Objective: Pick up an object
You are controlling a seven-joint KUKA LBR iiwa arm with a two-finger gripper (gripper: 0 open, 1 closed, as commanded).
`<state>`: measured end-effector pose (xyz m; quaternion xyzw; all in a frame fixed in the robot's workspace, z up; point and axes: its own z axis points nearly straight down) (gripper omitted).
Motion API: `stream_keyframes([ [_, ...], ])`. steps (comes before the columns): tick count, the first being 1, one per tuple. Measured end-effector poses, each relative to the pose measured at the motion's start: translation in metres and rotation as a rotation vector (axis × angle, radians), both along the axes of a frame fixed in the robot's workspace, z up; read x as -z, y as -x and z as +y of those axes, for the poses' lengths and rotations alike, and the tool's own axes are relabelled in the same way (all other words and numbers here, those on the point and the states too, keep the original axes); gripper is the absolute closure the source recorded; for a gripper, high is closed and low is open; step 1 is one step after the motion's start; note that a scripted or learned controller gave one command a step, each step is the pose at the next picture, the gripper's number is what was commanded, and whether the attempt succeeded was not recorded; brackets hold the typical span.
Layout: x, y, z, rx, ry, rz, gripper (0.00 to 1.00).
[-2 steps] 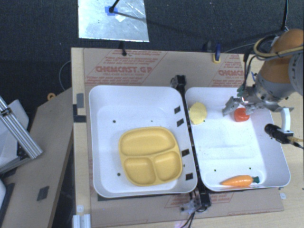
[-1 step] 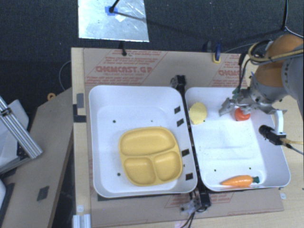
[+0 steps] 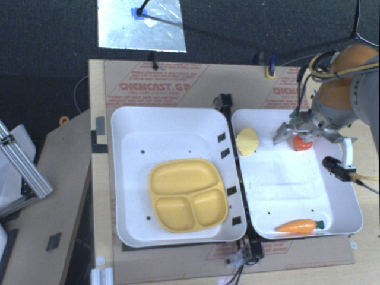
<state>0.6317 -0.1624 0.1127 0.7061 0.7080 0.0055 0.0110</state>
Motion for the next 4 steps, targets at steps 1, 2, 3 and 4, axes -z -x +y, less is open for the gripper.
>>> stream_keyframes([
  [1,-0.014,-0.002,-0.002,-0.001,0.005,-0.009,1.0],
  [2,-0.072,-0.013,0.003,-0.003,-0.006,0.015,1.0],
  [3,-0.134,-0.022,-0.003,-0.004,-0.005,0.014,1.0],
  [4,-0.169,-0.023,-0.003,-0.004,-0.006,0.017,1.0],
])
